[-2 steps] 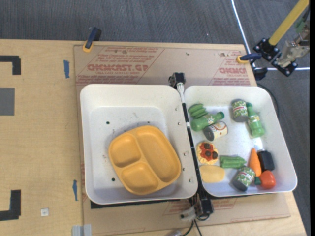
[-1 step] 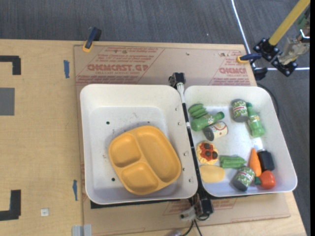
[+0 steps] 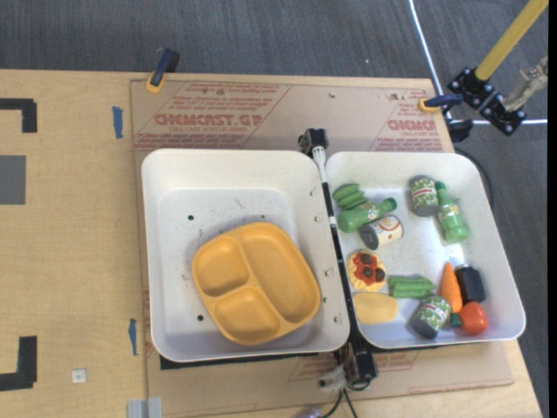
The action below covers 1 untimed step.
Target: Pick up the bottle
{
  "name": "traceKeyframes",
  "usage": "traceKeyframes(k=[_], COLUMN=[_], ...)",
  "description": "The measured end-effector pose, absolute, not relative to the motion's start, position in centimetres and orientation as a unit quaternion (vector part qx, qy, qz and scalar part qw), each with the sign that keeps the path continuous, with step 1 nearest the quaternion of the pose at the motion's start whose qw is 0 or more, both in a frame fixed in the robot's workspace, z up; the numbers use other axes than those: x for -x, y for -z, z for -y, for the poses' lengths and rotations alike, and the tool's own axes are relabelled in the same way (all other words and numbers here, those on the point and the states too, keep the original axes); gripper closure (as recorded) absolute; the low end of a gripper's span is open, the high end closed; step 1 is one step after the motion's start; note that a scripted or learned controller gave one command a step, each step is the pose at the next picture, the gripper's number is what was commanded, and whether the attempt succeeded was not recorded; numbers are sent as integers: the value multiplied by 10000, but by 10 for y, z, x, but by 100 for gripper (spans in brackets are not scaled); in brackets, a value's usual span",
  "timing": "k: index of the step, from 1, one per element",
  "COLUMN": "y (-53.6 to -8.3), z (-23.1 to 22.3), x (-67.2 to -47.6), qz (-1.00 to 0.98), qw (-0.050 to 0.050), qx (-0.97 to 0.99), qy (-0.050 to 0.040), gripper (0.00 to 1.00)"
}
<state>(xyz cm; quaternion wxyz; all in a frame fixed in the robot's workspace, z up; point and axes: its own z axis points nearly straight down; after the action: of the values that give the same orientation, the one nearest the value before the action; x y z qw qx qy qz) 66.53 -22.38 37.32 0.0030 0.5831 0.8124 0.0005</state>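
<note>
Yellow tray (image 3: 254, 280) in left bin (image 3: 165, 233); green bottle (image 3: 364, 213) in right bin (image 3: 487, 233); tool state indiscernible.

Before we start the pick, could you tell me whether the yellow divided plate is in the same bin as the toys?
No, the yellow divided plate lies in the left bin, while the toys sit in the right bin.

At the upper right edge we see a small pale grey part (image 3: 533, 78), thin and angular, with a faint metallic sheen. It is too small and too cut off for us to tell whether it belongs to the arm.
</note>
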Motion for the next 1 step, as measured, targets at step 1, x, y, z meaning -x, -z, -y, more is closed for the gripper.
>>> traceKeyframes(k=[1], y=[-385], z=[224], x=[-666], qz=[-8127], qw=[61], qx=[-5827], qy=[-8], gripper=[100])
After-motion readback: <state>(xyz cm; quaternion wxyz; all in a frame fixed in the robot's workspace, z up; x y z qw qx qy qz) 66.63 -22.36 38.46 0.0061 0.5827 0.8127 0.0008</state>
